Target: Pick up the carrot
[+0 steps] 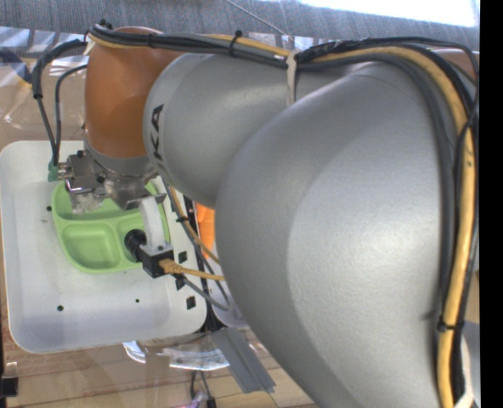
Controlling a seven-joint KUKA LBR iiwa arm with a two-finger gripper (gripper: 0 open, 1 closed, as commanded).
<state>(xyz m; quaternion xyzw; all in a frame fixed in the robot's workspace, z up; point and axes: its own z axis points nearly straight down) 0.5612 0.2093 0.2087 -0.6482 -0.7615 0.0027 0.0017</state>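
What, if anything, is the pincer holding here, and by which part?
Cannot be told. The arm covers the pincer's tips where it reaches down over the green tray in the left bin. An orange patch shows beside the arm, unidentifiable.

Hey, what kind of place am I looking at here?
Probably a robotics lab or test bench: a big grey cabled arm reaches over a shallow white bin holding a green divided tray, on a wooden bench.

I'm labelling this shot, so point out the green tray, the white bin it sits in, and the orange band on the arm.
green tray [94,243]: camera view, floor of its front compartment.
white bin [31,296]: camera view, bare floor near left wall.
orange band [120,92]: camera view, its curved side.
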